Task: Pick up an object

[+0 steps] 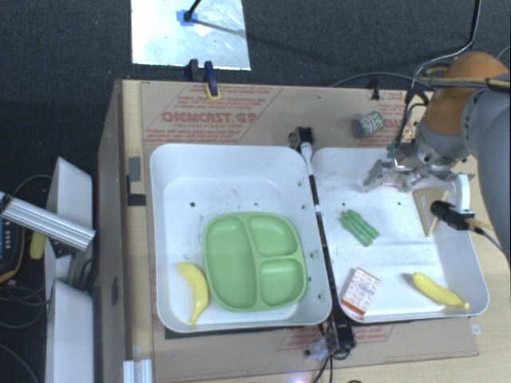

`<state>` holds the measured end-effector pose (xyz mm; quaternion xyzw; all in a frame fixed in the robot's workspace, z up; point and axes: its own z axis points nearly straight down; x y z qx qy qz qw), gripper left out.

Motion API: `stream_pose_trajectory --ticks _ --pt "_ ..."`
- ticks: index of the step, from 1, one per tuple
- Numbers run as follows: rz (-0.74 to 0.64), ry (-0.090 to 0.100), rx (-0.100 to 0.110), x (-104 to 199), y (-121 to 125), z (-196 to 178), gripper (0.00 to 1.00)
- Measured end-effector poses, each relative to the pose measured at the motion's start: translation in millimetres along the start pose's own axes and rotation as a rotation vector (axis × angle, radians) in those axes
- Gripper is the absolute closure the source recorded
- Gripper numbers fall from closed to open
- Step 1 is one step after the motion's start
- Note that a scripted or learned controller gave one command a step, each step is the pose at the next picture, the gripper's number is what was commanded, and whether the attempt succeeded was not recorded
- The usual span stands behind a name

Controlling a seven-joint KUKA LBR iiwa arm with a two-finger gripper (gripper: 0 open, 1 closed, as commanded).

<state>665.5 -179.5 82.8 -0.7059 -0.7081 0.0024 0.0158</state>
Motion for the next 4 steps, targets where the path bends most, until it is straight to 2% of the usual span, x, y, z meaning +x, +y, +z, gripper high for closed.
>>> stream_pose_trajectory --ticks 1,2,3,4 --pt "-0.001 0.005 0.005 -19 -1 1 0.0" --pt "-0.002 -0.02 -0.028 -26 4 -3 0.0" --pt "0.001 -0.02 -0.028 -27 -26 -2 0.0" --pt "0.003 -0.02 -0.028 -23 -181 -77 0.0"
